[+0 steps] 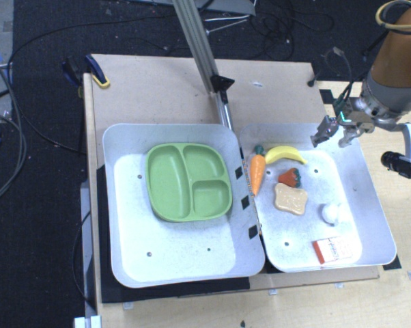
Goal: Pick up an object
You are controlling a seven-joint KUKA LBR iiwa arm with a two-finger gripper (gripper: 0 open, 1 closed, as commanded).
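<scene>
A: The arm runs off the frame's right edge, so its base is cut off.
B: And the small white thing near the right bin's right rim?
A: Too small to tell what it is. The red-and-white box's print is unreadable too.

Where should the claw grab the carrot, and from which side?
Grip the carrot across its orange middle, coming straight down. It lies lengthwise along the right bin's left wall, green top toward the banana, so the fingers would probably best close across its narrow width, clear of wall and banana.
</scene>
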